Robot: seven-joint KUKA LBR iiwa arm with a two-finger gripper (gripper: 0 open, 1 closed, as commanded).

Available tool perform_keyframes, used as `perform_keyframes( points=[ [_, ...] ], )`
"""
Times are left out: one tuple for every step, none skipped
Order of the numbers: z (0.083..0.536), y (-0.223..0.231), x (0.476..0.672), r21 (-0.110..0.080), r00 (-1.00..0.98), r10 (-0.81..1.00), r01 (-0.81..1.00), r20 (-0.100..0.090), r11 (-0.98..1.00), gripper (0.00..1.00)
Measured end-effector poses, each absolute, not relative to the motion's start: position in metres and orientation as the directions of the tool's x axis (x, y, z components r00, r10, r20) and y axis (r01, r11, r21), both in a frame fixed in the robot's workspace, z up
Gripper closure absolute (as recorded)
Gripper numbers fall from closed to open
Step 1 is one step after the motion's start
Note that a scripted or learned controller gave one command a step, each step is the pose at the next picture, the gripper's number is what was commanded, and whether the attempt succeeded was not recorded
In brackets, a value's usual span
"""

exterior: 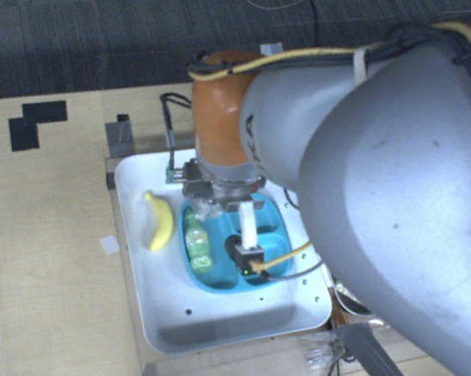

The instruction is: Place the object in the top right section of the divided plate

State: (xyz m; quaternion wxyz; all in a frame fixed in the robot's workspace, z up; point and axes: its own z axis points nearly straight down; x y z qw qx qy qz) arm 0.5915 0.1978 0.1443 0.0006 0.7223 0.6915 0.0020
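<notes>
Resting on the shallow white bin (229,327), a yellow banana (158,221) lies just beside the left rim of the blue divided plate (211,282). A pale green translucent object (196,242), probably the task's thing, lies in the plate's left section, not the top right one. The gripper (209,202) hovers at its upper end; I cannot tell how the jaws stand. Lift clear of the dividers before crossing right, where the grey arm (388,161) hides the sections and the bin wall is near.
</notes>
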Motion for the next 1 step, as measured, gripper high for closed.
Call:
perform_keyframes(
  points=[
    [0.1506,0.2354,0.6236,0.004,-0.2,0.98,0.98,0.0,0.2,1.0]
  ],
)
